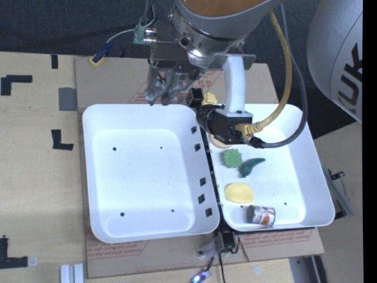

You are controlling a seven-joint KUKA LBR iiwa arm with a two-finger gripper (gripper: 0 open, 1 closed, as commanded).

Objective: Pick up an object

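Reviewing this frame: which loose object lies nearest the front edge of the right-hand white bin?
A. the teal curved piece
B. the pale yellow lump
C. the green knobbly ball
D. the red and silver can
D: the red and silver can lies on its side by the front rim of the right-hand white bin, with the pale yellow lump just behind it.

Two shallow white plastic bins side by side on counter [35, 175]. Right bin [306, 175] holds, far to near: green bumpy ball [231, 157], teal curved toy [251, 166] just right of it, yellow oval lump [238, 193], red-and-silver can [261, 216] lying nearest.
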